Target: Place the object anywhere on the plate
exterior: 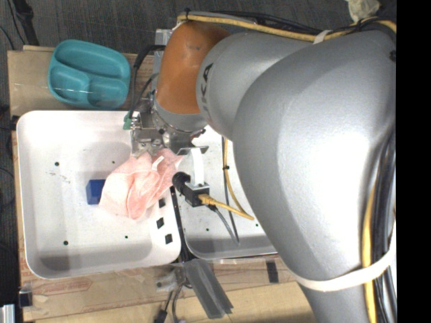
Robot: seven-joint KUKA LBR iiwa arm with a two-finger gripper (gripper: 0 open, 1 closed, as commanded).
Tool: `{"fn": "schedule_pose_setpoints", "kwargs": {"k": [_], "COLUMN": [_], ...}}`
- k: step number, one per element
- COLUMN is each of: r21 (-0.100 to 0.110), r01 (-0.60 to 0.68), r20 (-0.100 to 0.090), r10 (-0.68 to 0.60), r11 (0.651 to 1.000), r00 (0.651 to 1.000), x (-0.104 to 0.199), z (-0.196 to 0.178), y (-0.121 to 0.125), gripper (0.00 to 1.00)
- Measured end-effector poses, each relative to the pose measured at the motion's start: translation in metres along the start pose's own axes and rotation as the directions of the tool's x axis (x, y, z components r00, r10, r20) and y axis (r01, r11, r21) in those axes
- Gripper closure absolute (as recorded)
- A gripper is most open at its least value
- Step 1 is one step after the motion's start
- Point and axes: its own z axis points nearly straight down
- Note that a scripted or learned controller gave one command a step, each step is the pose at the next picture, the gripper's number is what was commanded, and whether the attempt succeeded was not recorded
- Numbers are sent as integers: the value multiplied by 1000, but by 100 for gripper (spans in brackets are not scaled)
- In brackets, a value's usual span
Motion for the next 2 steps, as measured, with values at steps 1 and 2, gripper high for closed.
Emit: {"fn": "schedule_pose_setpoints", "kwargs": {"k": [1, 2], "r21": [3, -1], "r01": [-42, 191], "r20": [1, 0], "r10": [42, -191], "r11": [999, 982], "r00": [999, 982], "x": [61, 0], "z": [53, 3], "y": [-19, 18], "gripper": [100, 100]}}
